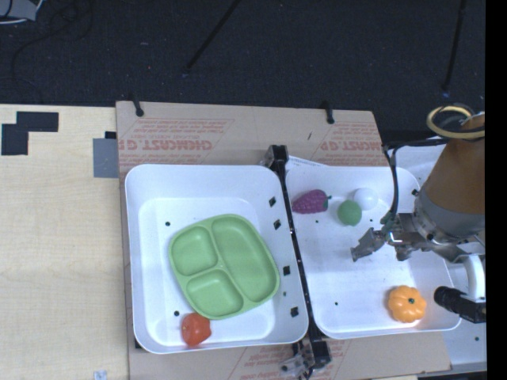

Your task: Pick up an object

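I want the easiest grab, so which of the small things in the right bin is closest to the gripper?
The green ball, just up-left of the gripper. The purple piece and orange pumpkin-like piece lie farther away.
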`<state>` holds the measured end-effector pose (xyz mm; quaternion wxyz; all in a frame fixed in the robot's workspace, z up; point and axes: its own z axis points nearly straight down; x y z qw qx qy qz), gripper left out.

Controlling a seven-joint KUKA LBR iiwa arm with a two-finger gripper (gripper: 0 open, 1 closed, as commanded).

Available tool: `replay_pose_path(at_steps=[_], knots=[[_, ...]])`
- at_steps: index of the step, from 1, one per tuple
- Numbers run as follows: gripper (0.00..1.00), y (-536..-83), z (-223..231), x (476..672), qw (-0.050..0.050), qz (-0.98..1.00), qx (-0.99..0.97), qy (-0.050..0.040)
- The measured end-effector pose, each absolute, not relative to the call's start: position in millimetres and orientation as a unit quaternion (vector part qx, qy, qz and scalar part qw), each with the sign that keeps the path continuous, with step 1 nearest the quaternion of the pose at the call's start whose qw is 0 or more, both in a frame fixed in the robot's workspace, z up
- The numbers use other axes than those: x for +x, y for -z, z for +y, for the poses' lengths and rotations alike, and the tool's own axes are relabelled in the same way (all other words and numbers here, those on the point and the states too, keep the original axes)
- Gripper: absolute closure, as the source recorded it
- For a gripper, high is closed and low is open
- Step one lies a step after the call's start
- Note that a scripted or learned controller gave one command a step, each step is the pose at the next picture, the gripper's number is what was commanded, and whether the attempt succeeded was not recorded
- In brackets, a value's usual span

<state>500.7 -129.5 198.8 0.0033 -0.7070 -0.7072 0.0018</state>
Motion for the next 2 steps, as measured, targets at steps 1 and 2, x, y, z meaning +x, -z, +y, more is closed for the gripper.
replay_pose_path(at_steps=[1, 2], knots=[[0.00, -149.9, -137.8, 498.5, 0.004, -0.707, -0.708, -0.0022], [0.00, -106.0, -137.6, 493.7, 0.004, -0.707, -0.707, -0.0018]])
